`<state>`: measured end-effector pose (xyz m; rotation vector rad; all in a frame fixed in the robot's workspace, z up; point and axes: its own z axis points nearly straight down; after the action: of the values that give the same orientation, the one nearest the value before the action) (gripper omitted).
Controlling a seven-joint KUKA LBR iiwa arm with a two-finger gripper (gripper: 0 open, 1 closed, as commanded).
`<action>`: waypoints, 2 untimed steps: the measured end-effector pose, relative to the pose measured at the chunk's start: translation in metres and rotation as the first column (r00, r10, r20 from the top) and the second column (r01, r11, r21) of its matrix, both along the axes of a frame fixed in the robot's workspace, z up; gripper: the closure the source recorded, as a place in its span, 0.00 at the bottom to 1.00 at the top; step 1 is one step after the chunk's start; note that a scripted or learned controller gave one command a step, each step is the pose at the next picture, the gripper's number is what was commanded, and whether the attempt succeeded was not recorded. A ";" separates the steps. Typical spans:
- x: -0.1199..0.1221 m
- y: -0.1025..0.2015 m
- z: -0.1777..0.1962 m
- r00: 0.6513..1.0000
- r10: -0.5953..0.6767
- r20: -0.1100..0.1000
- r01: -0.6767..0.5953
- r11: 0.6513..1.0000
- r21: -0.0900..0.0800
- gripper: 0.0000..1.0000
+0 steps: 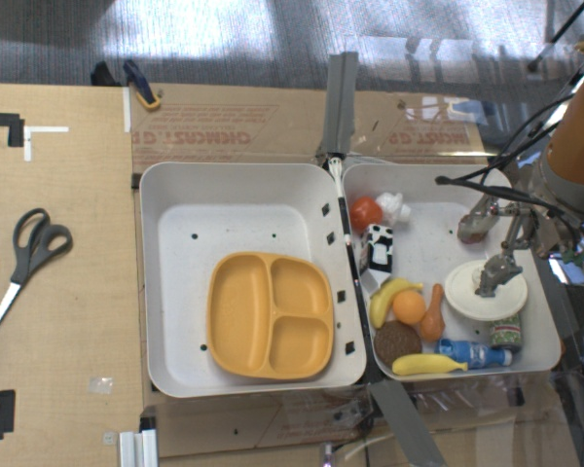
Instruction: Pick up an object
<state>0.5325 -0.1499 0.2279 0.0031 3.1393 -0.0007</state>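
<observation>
fingers (489,251): spread, holding nothing | above white lid (484,292) | right bin (420,253) far wall near

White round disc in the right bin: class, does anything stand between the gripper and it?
Nothing visible does. The gripper hangs over the white disc, overlapping its upper right part in this view. The green can crowds the disc's lower right edge, and the carrot lies beside its left.

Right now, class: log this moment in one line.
gripper: over right bin | holding: nothing seen | yellow plate: left bin | task: pending
</observation>
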 end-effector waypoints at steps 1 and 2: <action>-0.008 0.011 -0.135 0.997 0.081 0.001 -0.081 0.997 -0.001 0.00; 0.062 -0.039 -0.091 1.000 0.007 0.006 -0.007 1.000 -0.002 0.00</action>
<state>0.5946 -0.1893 0.1365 -0.0080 3.1333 -0.0031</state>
